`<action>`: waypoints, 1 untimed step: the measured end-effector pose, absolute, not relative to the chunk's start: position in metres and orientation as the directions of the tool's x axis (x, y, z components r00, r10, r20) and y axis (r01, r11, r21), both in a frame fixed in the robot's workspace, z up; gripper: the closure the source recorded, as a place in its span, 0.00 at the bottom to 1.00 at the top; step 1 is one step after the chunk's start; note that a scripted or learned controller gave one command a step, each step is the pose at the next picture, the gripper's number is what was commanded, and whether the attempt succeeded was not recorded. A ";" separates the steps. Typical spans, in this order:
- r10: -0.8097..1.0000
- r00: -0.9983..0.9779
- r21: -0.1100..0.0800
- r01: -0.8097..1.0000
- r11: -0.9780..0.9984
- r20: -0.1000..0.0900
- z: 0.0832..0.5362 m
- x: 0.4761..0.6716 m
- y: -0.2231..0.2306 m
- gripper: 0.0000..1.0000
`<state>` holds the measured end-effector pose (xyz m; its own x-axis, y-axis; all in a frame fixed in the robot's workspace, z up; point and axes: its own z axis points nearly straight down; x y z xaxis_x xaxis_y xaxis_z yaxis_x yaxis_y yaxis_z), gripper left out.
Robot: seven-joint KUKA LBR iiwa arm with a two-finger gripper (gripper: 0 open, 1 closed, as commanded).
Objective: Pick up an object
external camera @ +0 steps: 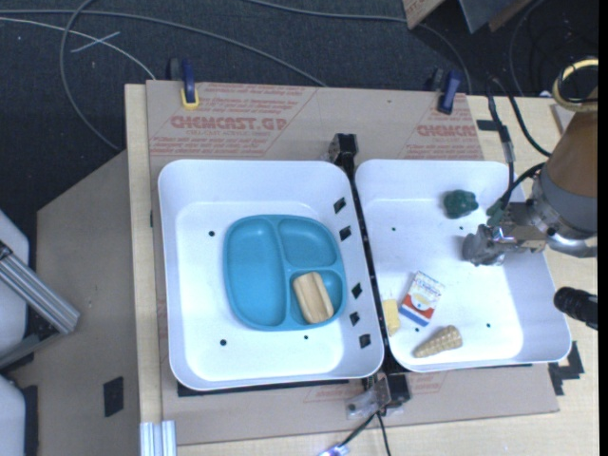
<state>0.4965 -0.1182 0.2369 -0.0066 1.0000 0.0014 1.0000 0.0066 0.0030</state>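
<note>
The right bin [527, 326] holds a dark green lump [461, 201] at its far side. Nearer the front lie a small white, red and blue packet [421, 300], a tan cone [437, 341] and a small yellow piece [390, 316]. My gripper [482, 246] hangs low over the right bin's middle right, just below and to the right of the green lump, with nothing seen in it. A tan bread-like block [313, 295] lies in the lower right section of a blue divided plate [261, 274] in the left bin [190, 255].
The arm's grey wrist with its orange band [579, 174] enters from the right over the bin's edge. A black clip row [351, 245] marks the divider between the bins. Blue clamps [190, 88] hold the cardboard base at the back.
</note>
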 end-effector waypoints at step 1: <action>1.000 -0.007 0.002 1.000 0.007 0.002 0.242 0.516 -0.066 1.00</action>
<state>0.5159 -0.0656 0.2422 -0.0072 1.0000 0.0023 1.0000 0.0072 0.0023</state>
